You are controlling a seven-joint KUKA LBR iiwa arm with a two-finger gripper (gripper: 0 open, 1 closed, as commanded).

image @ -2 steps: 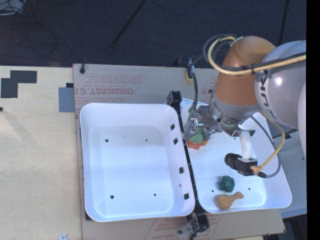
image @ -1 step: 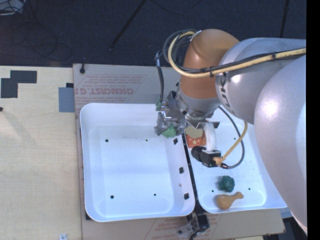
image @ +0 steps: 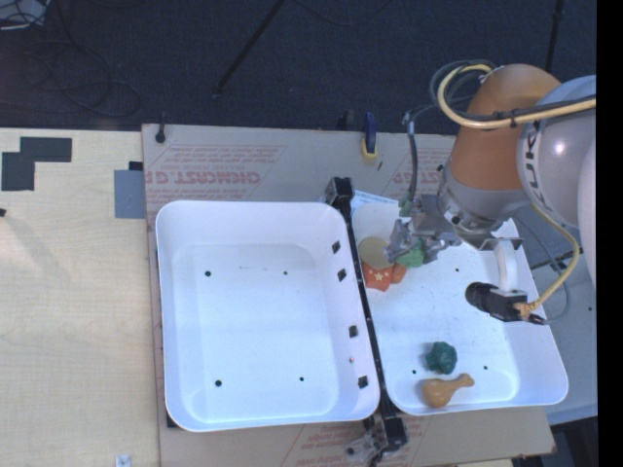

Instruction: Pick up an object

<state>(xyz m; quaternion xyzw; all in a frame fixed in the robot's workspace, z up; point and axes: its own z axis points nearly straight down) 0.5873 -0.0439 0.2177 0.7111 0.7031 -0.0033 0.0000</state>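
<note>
Plywood bench [image: 78,339] | dark floor [image: 243,47] | two white bins [image: 175,261] | tool [image: 409,246] grip: cannot tell

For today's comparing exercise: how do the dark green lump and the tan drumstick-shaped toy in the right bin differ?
The green lump is dark and roundish; the drumstick toy is tan and elongated, with a fat end and a thin handle. The lump sits farther from the bin's near rim; the toy lies close to it. Both rest loose in the right bin, away from the gripper.

A robotics lab — a grey-and-orange industrial arm [image: 506,154] over two shallow white plastic bins [image: 255,224] on a plywood bench [image: 68,309], loose black cables [image: 58,56] trailing on the dark carpet floor [image: 243,47].
</note>
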